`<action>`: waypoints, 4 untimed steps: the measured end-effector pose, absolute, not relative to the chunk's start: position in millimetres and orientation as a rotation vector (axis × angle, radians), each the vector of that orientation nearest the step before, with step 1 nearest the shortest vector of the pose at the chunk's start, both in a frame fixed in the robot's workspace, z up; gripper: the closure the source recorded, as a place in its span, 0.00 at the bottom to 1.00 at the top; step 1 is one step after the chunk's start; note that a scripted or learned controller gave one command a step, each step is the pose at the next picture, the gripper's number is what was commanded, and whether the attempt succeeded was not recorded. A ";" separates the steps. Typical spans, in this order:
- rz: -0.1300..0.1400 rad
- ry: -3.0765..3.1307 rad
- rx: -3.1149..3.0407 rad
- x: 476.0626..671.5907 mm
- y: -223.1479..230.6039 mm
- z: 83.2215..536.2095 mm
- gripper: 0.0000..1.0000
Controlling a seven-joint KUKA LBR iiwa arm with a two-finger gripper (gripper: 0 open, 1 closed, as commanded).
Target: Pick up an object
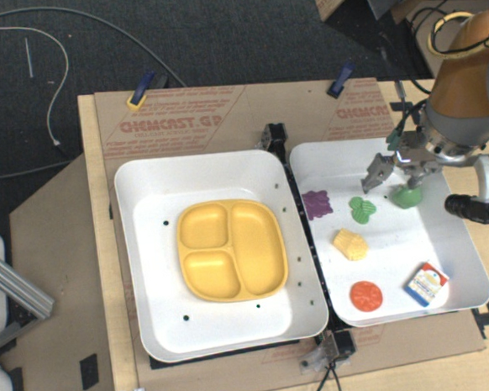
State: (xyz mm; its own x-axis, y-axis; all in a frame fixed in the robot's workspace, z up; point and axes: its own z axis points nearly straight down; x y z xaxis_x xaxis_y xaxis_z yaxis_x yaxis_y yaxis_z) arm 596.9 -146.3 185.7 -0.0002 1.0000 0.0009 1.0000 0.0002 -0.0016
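Observation:
My gripper hangs over the back of the right bin, its two fingers spread apart and open. A round green object lies just below the fingers on the bin floor; nothing sits between them. A second green piece lies to its left, just below the left finger. Also in this bin are a purple piece, a yellow lump, a red disc and a small white, blue and red box.
The left bin holds a yellow divided plate. A black clamp sits between the bins at the back. The arm's orange band and grey wrist rise at the right edge.

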 end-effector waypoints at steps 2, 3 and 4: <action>0.001 -2.219 -2.219 599.9 -150.7 91.7 0.00; -0.002 -2.221 -2.220 601.0 -150.5 103.4 1.00; -0.005 -2.225 -2.224 602.4 -154.2 147.7 1.00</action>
State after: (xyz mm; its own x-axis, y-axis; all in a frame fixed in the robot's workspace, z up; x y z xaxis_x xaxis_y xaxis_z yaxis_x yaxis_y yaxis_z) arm 602.4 -154.2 147.7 -0.0004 1.0000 -0.0011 1.0000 0.0004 0.0056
